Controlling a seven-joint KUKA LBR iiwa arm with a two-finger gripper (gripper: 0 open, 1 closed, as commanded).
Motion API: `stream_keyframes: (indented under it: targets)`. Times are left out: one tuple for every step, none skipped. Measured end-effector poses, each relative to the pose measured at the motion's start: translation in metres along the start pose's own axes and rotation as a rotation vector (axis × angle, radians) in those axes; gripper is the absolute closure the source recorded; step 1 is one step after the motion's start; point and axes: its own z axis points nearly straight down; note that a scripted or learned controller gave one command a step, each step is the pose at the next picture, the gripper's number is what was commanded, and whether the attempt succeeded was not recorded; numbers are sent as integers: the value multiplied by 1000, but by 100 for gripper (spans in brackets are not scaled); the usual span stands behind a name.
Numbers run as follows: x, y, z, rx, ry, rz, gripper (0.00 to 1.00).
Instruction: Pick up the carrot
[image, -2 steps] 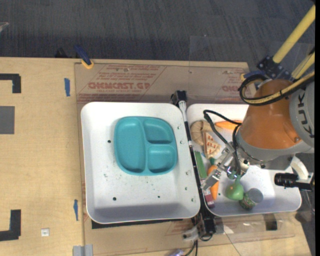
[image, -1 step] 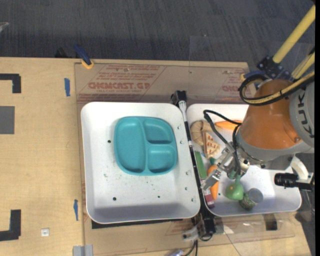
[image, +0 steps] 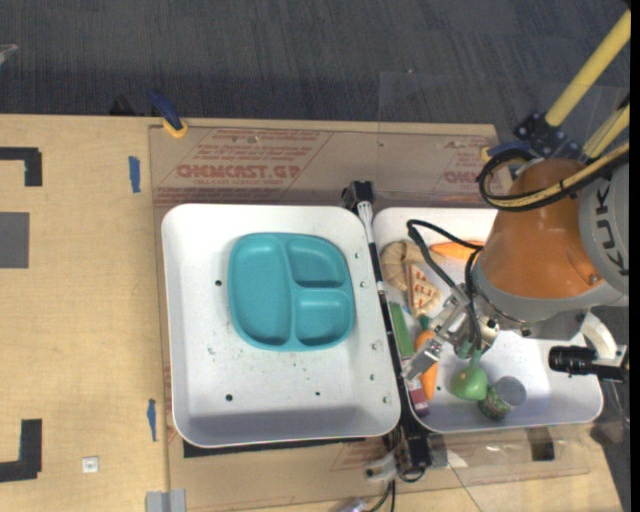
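We see the carrot (image: 428, 379) lying in the right bin (image: 570, 405), close to its left wall, long axis running near to far with a slight tilt. Our tool (image: 447, 340) hangs just above and to the right of it; we cannot tell its state. A green apple (image: 467, 383) sits just right of the carrot, crowding any approach.

Teal plate (image: 292, 290), orange carrot (image: 428, 381)

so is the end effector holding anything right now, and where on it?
Cannot tell. The end effector is low in the right bin, among the food items next to the carrot, but the clutter hides whether anything is gripped.
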Motion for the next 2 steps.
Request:
stream_keyframes:
  targets:
    - [0,0,0,0,0,0,0]
    - [0,0,0,0,0,0,0]
